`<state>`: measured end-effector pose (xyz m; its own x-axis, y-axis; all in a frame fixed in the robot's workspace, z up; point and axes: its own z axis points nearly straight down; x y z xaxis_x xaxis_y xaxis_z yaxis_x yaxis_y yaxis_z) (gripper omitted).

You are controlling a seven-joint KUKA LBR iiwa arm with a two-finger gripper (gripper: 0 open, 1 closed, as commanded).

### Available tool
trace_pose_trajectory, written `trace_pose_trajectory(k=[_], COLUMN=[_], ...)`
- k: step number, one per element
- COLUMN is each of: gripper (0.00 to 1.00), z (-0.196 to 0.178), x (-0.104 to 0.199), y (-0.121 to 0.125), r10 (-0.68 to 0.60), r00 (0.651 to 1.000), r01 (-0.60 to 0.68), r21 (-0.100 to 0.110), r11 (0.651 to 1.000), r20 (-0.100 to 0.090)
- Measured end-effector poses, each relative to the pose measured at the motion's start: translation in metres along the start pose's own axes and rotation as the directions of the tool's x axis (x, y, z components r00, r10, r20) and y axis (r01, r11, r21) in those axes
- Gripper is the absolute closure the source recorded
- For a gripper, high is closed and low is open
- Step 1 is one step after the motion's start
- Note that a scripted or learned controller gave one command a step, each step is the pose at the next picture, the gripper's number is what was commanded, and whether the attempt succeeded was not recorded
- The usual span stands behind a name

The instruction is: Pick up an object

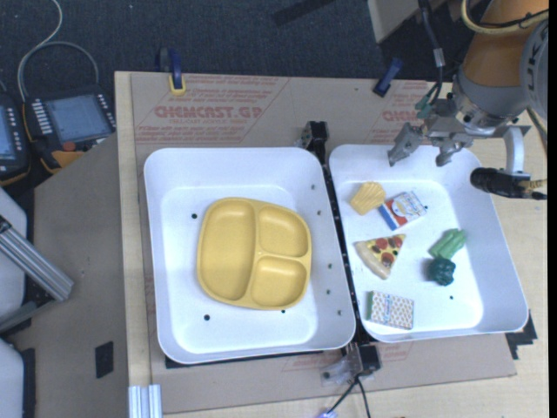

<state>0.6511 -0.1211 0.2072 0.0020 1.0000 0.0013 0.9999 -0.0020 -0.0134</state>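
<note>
The claw (pixel 426 149) hangs open and empty over the far edge of the right bin (pixel 500 233), so the nearest grab looks like the yellow ridged piece (pixel 367 197), sitting just toward the camera and slightly left (broccoli (pixel 444 256) is farther).

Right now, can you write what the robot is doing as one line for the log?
task: pick up an object | gripper: open, above right bin top edge, holding nothing | nearest: yellow chip | step: grasp not yet made
</note>
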Motion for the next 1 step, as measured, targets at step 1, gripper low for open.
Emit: trace_pose_trajectory(k=[1], gripper=[0.00], z=[-0.0073], x=[0.0002], y=[0.0027], r10=[-0.002], r00=[1.000], r01=[0.002], r21=[-0.013], r11=[1.000], r20=[0.002])
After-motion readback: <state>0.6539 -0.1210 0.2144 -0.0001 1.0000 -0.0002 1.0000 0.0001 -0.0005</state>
